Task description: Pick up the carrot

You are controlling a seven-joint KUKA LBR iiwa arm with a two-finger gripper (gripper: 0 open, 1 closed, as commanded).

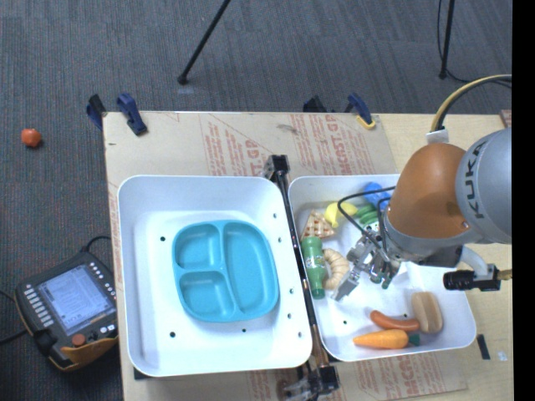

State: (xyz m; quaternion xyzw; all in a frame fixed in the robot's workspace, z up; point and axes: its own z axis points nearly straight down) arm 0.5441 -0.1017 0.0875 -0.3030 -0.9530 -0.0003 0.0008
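Gripper [361, 272] is seen in the middle of the right bin [468, 341], with its fingers spread apart and nothing between them; it hangs above the bin floor, just beside a pale peanut-shaped toy [337, 266]. Nearest to the camera, at the front edge of that bin, the carrot [380, 339] is found lying flat, its thick end toward the right and its thin tip toward the left. It is touched or almost touched from behind by a red sausage [394, 320], and a bread roll [426, 312] is placed just beside its thick end. The carrot is judged to be a light, stiff plastic toy with a smooth, perhaps slippery skin, so a hold across the thicker middle part, with the fingers set at right angle to its length, is considered safest; the tapered tip could be squeezed out. Little room is left on the sausage side for a finger. Farther back, a green bottle [312, 266] is seen along the left wall. In the left bin [134, 224], a blue tray [224, 271] is placed.
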